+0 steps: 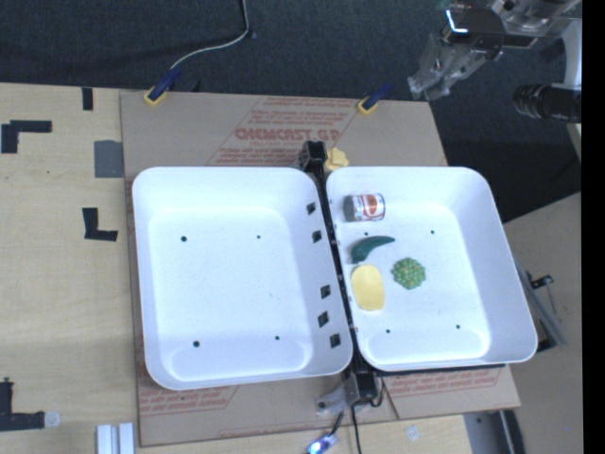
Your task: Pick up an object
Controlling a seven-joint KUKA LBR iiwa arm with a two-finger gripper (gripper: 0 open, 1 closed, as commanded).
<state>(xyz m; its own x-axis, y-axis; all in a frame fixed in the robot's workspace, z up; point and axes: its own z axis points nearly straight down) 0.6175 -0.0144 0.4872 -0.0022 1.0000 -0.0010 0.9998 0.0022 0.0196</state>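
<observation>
A fixed camera looks down at a slant on a bench bearing two shallow white plastic bins side by side.

The robot's two-finger gripper (pixel 437 76) hangs in the upper right, over dark floor beyond the far edge of the bench, well apart from both bins. Its pale, translucent-looking fingers point down and to the left. Nothing sits between them and they touch nothing; whether they are apart or together cannot be told from this angle. The grey arm (pixel 529 3) enters from the top right corner.

The left white bin (pixel 161 282) sits on a brown cardboard sheet (pixel 274 130) with red printing. The right white bin (pixel 482 253) holds four small objects, all clustered in its left half, near the shared wall between the bins.

Farthest from the camera lies a small red and silver tin can (pixel 365 207) on its side, its long axis running left to right. Just below it lies a dark green curved pepper-shaped piece (pixel 371 247), its long axis slanting from lower left up to a tapered tip at the right. Below that lies a yellow oval lemon-like object (pixel 368 288), long axis running toward and away from the camera, just beside the dividing wall. To its right sits a round, bumpy green broccoli-like ball (pixel 408 273).

A small yellow object (pixel 337 160) rests just outside the bins, at the far end of the divide. Yellow and blue clamps (pixel 162 86) pin the cardboard's far corners.
</observation>
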